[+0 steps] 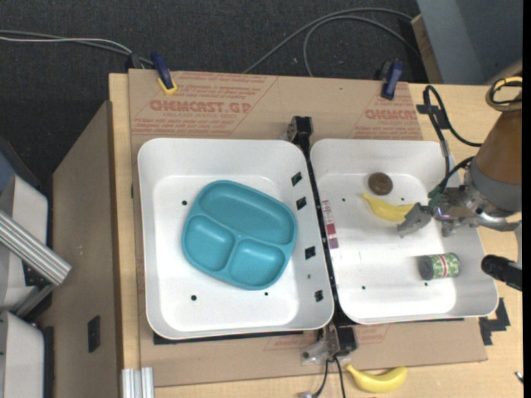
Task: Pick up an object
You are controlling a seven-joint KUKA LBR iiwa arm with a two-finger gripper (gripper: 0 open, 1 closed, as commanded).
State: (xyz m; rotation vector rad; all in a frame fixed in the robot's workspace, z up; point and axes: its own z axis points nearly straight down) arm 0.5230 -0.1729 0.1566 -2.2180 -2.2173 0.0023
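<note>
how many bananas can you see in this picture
2. One banana lies in the right bin, just below a small brown round object. A second banana lies outside the bins at the bench's front edge.

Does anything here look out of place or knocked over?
Yes. A second banana lies outside the bins, on the bench's front edge below the right bin. Inside that bin, the small can lies on its side. The teal tray sits flat.
</note>
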